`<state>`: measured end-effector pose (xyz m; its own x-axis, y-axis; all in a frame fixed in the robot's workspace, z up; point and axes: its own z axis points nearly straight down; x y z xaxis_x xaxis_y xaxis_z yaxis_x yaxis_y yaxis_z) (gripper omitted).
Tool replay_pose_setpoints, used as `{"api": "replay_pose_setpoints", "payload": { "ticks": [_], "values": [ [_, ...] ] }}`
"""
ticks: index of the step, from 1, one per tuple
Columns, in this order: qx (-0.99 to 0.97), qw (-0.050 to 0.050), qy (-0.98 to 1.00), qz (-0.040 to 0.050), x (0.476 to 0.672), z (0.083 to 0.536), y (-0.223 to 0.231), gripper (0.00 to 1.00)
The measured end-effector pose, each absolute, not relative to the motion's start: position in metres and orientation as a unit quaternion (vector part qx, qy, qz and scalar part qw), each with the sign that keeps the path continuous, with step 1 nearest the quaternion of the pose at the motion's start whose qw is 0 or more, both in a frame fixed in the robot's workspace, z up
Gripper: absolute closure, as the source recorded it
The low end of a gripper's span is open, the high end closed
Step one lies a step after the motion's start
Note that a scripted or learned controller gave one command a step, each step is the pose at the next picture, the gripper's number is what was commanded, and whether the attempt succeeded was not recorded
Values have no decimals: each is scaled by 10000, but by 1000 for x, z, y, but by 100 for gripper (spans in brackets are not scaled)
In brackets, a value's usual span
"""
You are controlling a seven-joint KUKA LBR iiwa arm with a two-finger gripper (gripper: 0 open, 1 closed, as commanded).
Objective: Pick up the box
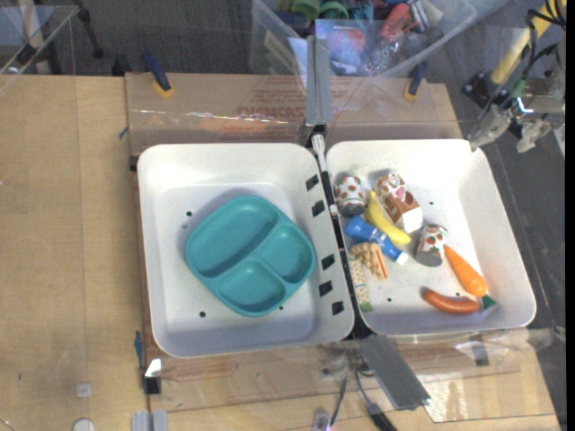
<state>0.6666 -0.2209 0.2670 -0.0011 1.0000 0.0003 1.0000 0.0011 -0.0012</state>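
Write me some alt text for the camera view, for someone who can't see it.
Two shallow white bins sit side by side: the right bin holds a cluster of toy food, including a small patterned box, a banana, a carrot and a red sausage. The left bin holds a teal divided plate. The gripper is beyond the right bin's far corner.

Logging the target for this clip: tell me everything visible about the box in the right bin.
The box is small, apparently printed cardboard, brown and white with an orange-red side. It lies tilted in the right bin, near the back, left of centre. The yellow banana lies against its left edge, and a small patterned ball sits further left. Its print is too blurred to read.
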Motion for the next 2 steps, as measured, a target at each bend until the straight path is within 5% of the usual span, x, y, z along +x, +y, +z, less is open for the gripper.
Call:
{"api": "replay_pose_setpoints", "payload": {
  "ticks": [1,2],
  "values": [
    [-6023,8,-7982,0,651,141,-164,0],
    [-6288,-134,-7774,-76,668,116,-140,0]
  ]
}}
